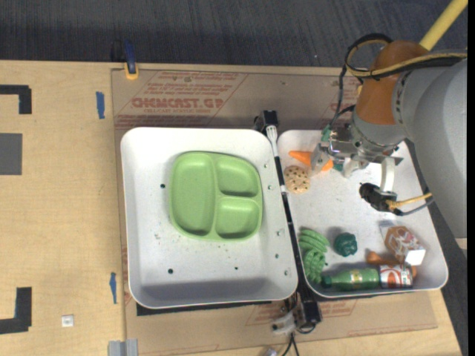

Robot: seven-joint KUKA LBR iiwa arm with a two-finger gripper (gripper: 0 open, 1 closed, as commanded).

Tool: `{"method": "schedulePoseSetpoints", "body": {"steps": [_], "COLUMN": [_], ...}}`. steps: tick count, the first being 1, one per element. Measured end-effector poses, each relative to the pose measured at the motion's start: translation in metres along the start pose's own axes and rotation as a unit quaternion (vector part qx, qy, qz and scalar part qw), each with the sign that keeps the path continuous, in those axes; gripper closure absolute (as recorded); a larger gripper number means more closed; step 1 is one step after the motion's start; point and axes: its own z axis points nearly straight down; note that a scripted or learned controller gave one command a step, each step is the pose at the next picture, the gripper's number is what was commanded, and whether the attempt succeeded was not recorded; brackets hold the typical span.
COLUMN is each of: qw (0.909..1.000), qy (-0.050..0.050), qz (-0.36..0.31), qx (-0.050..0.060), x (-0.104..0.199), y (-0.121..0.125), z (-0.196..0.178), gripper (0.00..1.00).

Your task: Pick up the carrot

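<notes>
Beside the end effector (332,156), grip state unclear, lies one tapered orange carrot (300,156); just below-left, one round speckled cookie (296,177).

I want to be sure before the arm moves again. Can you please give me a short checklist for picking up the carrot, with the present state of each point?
1. Carrot located: ok, orange piece at the far left of the right bin.
2. Gripper near the target: ok, it sits right beside the carrot.
3. Carrot between the fingers: cannot tell, the wrist hides that spot.
4. Neighbours apart: not ok, the cookie lies just below the carrot.
5. Bin wall clearance: not ok, the carrot lies close to the bin's left wall.
</notes>
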Motion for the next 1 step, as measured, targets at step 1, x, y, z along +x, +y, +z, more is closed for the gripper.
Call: {"method": "schedulePoseSetpoints", "body": {"steps": [1], "qw": [0.9747], "qy": [0.007], "qz": [0.223], "qx": [0.009], "x": [-0.0436], "y": [0.0202], "z": [0.0009], "gripper": [0.0]}}
